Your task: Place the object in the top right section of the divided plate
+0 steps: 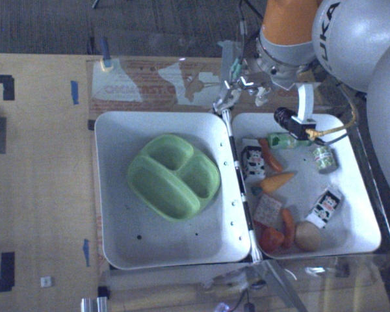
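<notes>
The green divided plate [174, 174] lies tilted in the left white bin [117, 226]; its three sections hold nothing. My gripper [236, 91] hangs under the orange-banded wrist, over the back rim where the two bins meet, above and right of the plate. I see nothing in it. The right bin [361, 200] holds several small items: a cow-patterned carton [252, 162], an orange carrot [277, 182], a red pepper [269, 153], a second carton [325, 207], a small jar [324, 158] and a brown potato [307, 236].
A green packet [283, 140] lies at the back of the right bin under a black fitting with a yellow cable [292, 122]. A red piece [271, 239] and a tan square [268, 208] lie near the divider. The wooden bench [39, 194] stretches left.
</notes>
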You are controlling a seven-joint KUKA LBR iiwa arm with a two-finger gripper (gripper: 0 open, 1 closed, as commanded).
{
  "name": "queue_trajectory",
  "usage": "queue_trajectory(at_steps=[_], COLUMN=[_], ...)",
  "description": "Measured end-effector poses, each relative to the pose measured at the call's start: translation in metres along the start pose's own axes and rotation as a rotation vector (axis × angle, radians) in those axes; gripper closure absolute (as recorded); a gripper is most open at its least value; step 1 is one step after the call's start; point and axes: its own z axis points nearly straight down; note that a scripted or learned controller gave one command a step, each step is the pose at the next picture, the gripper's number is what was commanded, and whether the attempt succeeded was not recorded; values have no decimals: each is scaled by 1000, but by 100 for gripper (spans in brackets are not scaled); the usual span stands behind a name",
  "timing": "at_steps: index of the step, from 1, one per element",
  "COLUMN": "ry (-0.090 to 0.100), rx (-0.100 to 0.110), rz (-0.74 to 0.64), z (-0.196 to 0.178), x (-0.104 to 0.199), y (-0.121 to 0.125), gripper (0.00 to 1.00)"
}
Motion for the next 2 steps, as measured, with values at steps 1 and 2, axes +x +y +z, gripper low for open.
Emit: queue_trajectory(at_steps=[1, 2], ry=[0, 0], rx=[0, 0], rz=[0, 0], z=[0, 0], x=[0, 0], y=[0, 0], gripper=[0, 0])
